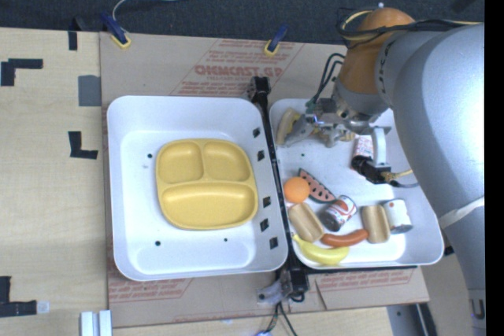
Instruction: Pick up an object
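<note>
Two shallow white plastic bins are sitting side by side on a flat sheet of printed brown cardboard [228, 71] that is clipped to the bench. In the left bin [126, 169], a glossy yellow divided plate [206, 183] with rounded corners and three compartments is lying flat near the middle.

The right bin [421, 244] is holding a cluster of toy food toward its near edge: a smooth orange ball [297, 190], a wedge-shaped watermelon slice [319, 186] just beside it, a tan bread roll [305, 222], a curved yellow banana [321, 252] against the front wall, a slim red sausage [346, 238], a small red-and-white can [339, 210] lying on its side, and another tan roll-shaped piece [376, 223] next to a white cylinder [397, 215].

The broad grey arm [441, 106], matte and rounded with an orange band, is reaching in from the right, and its metal gripper [315, 126] is hanging over the far part of the right bin, near a pale yellowish object [288, 122] by the dividing wall. How wide the claw is standing cannot be told from this angle, and nothing is visibly clamped in it.
</note>
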`<state>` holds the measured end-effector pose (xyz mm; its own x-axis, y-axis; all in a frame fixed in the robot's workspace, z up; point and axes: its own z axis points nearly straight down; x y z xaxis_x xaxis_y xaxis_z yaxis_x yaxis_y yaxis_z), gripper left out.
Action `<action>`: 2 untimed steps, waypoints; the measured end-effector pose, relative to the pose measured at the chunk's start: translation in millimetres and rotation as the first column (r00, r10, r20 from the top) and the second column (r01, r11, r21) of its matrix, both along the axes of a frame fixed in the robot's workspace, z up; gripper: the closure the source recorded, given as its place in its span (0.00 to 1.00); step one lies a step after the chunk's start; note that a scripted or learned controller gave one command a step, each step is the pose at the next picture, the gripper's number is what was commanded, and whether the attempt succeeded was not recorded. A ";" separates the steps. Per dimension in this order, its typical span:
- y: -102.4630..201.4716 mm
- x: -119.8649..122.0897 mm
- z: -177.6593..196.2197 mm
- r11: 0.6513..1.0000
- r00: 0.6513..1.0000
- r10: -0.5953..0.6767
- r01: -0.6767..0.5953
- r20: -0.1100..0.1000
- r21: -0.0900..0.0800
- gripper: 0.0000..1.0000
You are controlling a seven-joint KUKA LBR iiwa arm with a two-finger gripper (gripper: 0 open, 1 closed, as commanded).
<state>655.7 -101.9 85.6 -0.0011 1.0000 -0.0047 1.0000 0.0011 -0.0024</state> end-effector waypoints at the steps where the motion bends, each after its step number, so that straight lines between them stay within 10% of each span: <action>1: 0.6 0.8 10.2 1.000 1.000 0.001 -0.001 0.004 -0.002 1.00; 2: -33.1 13.0 79.7 1.000 1.000 0.000 0.000 0.004 0.003 1.00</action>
<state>668.7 -135.0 165.3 -0.0009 1.0000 -0.0020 1.0000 0.0009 0.0014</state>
